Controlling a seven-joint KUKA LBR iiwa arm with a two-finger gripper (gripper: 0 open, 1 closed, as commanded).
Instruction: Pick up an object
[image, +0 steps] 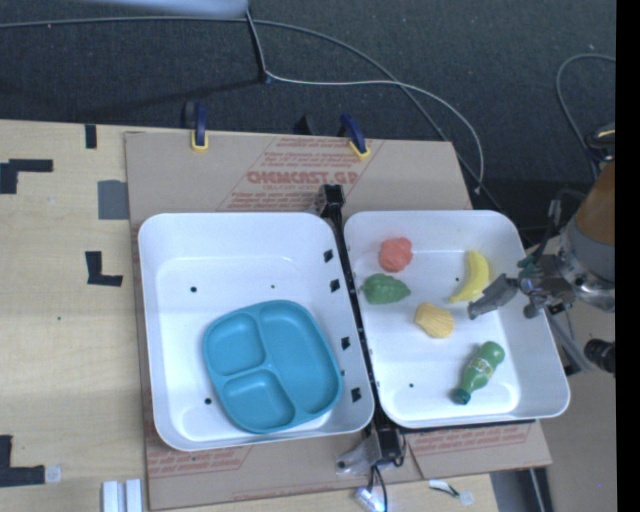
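The right bin (540, 400) holds several toy foods: a red fruit (396, 253), a green leafy piece (385, 290), a yellow banana (473, 275), a small yellow lump (434, 320) and a green bottle (478, 370). My gripper (506, 306) hangs over the right side of this bin, just right of the banana and above the bottle. It is open, with nothing between its fingers. One finger (488, 298) points left toward the yellow lump.
The left bin (170, 250) holds a blue divided plate (270, 365). A black clip strip (345, 300) runs between the bins. Both bins sit on a cardboard sheet (290, 170) held by two clamps. Cables cross the dark floor behind.
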